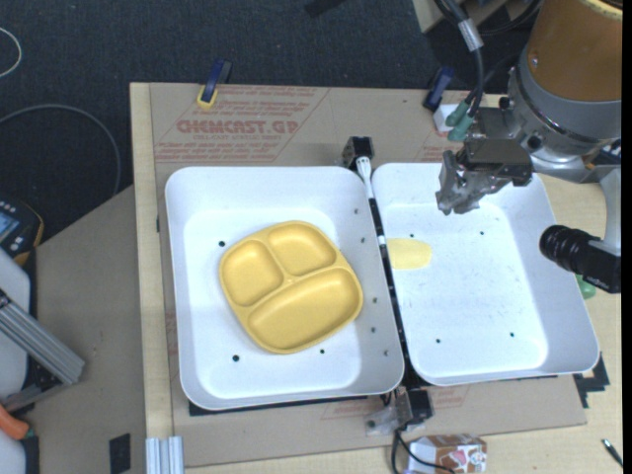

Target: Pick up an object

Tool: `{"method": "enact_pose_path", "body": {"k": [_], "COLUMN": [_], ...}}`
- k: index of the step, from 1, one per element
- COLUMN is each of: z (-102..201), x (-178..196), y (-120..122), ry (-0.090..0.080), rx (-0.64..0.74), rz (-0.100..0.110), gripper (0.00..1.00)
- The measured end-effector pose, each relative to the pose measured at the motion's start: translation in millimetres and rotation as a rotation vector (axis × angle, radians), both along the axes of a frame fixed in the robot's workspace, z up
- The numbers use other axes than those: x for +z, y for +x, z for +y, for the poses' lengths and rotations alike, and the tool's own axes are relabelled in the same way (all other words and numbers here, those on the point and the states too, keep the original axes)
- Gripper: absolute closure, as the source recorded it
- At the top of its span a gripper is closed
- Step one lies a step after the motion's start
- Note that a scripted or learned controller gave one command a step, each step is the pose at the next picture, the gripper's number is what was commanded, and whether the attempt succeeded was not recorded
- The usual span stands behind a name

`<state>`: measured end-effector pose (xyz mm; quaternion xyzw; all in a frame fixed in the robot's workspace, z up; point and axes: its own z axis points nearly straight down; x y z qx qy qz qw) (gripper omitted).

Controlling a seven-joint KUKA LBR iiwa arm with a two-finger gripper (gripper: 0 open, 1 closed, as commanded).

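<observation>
**End effector above the right bin**

Dark carpet surrounds the desk [326, 117], on which we see two shallow white bins side by side. We find a yellow three-compartment plate [289, 286] in the left bin [193, 294]. A small pale yellow flat piece [409, 255] lies in the right bin [494, 314], near its left wall. The end effector [456, 201] hangs over this bin's far part, apart from the piece; we cannot tell its opening.

My arm [578, 57] comes in from the far right, grey with the orange band up top, wrist bent down and leftward. My gripper [456, 203] hangs low, pointing down, nothing visible between its tips.
</observation>
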<state>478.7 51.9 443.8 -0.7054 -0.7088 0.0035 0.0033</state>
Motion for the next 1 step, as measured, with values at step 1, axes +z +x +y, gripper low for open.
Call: {"method": "enact_pose_path", "body": {"k": [1], "z": [-1.8], "x": [-42.6], "y": [0.2], "ry": [0.000], "rx": [-0.006], "rz": [-0.002], "gripper": [1.00]}}
